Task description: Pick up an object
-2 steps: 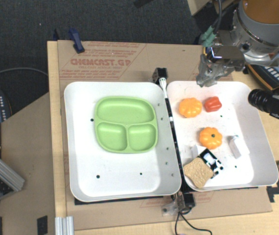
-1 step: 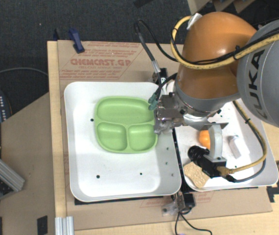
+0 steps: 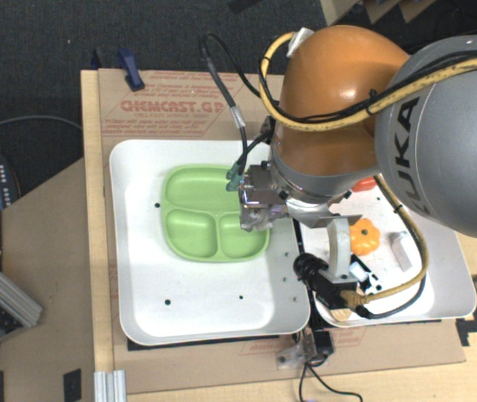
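Note:
A light green divided plate (image 3: 201,214) lies in the left white bin (image 3: 138,266). The arm's orange and grey wrist covers the plate's right edge. My gripper (image 3: 255,212) hangs over that right edge, near the wall between the two bins. A small orange pumpkin-shaped object (image 3: 364,237) lies in the right bin (image 3: 439,296), partly behind the arm. A grey block (image 3: 401,250) lies to its right.
The arm's bulk hides most of the right bin. Black and yellow cables (image 3: 339,287) loop over the right bin's front. A brown board (image 3: 171,99) lies under both bins, with a blue clamp (image 3: 130,69) at its far left.

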`<move>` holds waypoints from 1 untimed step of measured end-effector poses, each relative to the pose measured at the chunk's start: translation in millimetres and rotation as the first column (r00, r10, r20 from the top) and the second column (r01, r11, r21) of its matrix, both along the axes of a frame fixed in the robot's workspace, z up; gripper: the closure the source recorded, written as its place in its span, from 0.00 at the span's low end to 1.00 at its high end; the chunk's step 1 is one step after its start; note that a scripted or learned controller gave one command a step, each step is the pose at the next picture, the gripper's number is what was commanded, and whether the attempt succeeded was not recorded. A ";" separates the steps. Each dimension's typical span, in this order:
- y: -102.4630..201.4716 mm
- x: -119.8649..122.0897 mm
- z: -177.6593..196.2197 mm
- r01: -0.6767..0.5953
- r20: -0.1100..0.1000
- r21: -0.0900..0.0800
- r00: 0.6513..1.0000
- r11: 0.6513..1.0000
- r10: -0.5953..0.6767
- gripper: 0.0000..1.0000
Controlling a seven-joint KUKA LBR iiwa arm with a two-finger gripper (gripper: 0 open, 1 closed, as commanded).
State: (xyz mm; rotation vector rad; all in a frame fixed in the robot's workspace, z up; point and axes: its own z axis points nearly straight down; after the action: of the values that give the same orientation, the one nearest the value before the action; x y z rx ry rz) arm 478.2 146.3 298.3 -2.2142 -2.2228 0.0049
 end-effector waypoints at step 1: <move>83.3 0.8 45.2 -0.005 0.011 0.003 1.000 1.000 0.005 1.00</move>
State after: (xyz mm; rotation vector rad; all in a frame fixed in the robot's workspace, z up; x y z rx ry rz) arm 479.1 229.7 343.5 -2.2126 -2.2326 -0.0114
